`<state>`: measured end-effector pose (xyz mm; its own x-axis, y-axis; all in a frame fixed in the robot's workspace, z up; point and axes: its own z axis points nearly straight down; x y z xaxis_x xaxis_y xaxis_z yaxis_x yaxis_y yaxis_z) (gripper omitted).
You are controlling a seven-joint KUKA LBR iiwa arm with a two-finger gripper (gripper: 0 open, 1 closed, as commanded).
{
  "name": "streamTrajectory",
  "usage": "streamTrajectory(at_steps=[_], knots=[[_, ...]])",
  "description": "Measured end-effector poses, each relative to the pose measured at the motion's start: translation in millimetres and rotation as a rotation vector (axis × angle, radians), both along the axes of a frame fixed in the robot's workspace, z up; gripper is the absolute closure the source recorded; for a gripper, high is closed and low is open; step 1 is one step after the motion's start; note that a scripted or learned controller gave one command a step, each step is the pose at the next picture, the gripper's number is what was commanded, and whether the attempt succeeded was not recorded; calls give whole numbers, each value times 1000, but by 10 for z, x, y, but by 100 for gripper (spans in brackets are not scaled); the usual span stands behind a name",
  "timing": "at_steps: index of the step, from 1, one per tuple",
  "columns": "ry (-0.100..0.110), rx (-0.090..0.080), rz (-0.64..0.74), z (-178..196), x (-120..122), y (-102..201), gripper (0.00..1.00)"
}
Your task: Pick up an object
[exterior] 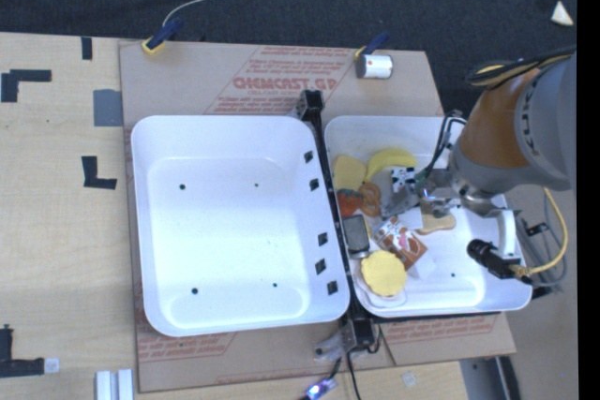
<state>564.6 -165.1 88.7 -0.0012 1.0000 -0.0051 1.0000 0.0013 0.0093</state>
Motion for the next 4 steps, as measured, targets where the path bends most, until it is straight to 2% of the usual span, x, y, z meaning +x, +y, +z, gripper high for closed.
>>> streamTrajectory(at_steps=[1, 2, 3, 4], knots=[[1, 2, 1, 100, 18, -4, 100], [7, 6, 3, 443, 253, 303, 100], [-6, -11, -9, 110, -341, 638, 100], [-5, -4, -8, -3, -787, 545, 100]])
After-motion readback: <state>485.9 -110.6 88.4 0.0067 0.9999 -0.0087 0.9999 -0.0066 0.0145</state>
